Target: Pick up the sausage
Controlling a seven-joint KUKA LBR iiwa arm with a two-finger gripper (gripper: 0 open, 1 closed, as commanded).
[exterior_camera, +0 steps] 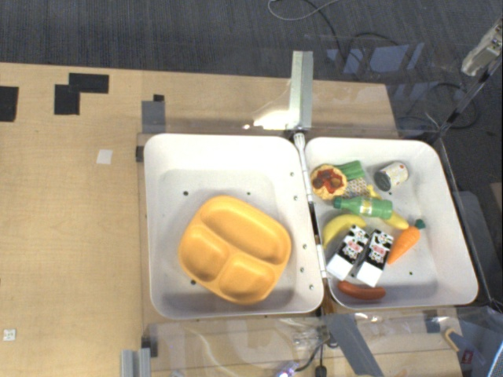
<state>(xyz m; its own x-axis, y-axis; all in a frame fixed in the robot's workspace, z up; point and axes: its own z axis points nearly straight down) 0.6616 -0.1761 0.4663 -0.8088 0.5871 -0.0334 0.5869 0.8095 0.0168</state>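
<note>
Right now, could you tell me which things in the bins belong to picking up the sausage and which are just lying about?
For the job:
sausage, at the right bin's near edge

Lying about:
yellow divided plate
two milk cartons
banana
carrot
green bottle
pizza slice
can

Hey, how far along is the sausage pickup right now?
Nothing looks done yet. The sausage lies at the near edge of the right bin, just below the two milk cartons. Nothing is in hand: only a bit of the arm is visible at the upper right, far from the bin. The approach, the grasp and the lift are all left.
</note>
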